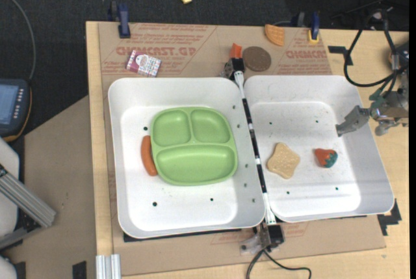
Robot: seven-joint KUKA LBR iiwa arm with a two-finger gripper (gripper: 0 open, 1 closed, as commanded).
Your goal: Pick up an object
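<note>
Reaching in low over the right bin (364, 141) rim, hand (351, 121) grip state unclear, strawberry (325, 157) nearby.

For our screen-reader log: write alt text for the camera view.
Two white bins sit side by side on a bench; the end effector hovers over the right bin, which holds a cracker and a strawberry. The left bin holds a green plate with a sausage beside it.
</note>
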